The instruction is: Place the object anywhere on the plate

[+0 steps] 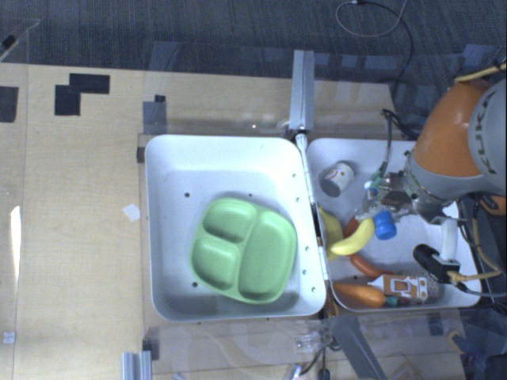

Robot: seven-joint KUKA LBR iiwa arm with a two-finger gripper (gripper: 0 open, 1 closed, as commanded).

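A: Nearest to you, at the bottom of the right bin [475, 298], lie an orange carrot-like piece [358, 294] and a small bottle with an orange label [410, 288]. They rest against the front wall, I think because the bin floor lets loose things collect there.

B: And the plate?

A: The green plate [244, 249], with three compartments, sits alone in the left bin [170, 212], a little toward its front right corner. It lies flat, so you can put the object in any compartment.

B: Which object do you mean?

A: You cannot be sure yet. The gripper [386, 199] is low in the right bin, just above a yellow banana [352, 240] and beside a blue cap-like piece [384, 227]. A grey cup [337, 177] lies on its side near the back wall, apart from them.

B: Does the gripper hold something?

A: From this high view I cannot tell how far it is open, and I see nothing clearly inside it. So I judge that the pick is not finished, and the object is in the right bin, separated from the plate by the bin walls on the worktop [71, 236].
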